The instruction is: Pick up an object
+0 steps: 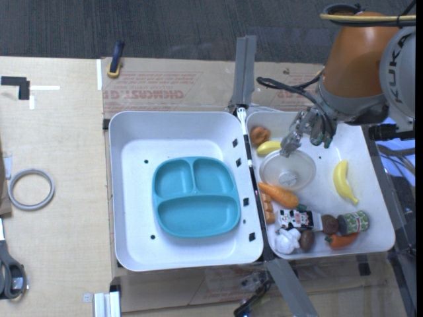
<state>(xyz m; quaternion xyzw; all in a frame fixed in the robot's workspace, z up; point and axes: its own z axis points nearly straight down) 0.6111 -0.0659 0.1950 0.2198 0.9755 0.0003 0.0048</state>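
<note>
The arm (370, 51) runs off the top and right edges. The gripper's (291, 144) fingertips are too small and blurred to tell their spread. Below it, a heap of toys (294, 233) overlaps, its pieces unclear.

Blue tray (196, 197), yellow banana (343, 181)

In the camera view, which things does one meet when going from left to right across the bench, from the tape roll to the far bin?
Tape roll → blue divided plate in the left bin → carrot → gripper above the clear bowl → banana → green can.
</note>
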